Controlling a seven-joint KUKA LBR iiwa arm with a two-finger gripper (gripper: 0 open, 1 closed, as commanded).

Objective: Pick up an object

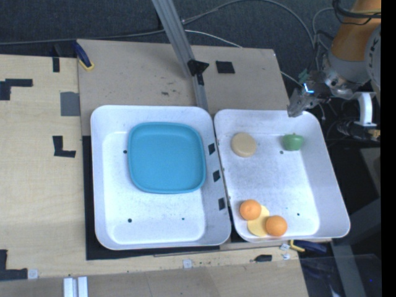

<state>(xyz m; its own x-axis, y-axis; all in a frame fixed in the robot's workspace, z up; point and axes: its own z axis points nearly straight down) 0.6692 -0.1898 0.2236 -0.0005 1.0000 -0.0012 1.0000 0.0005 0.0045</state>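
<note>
The right bin [309, 178] holds a tan round piece [244, 145] near its far left, a small green object [292, 142] near its far right, and two orange balls [250, 210] [276, 225] resting on a yellow disc [258, 223] at the front. My gripper [297, 104] hangs at the bin's far right corner, just above and beyond the green object. I see nothing between its fingers, and their spread is too small to read.
A blue square plate [167, 157] lies in the left bin [111, 184]. A grey metal pole [179, 36] slants across the bench behind the bins. Cables [247, 8] trail across the dark floor at the back right.
</note>
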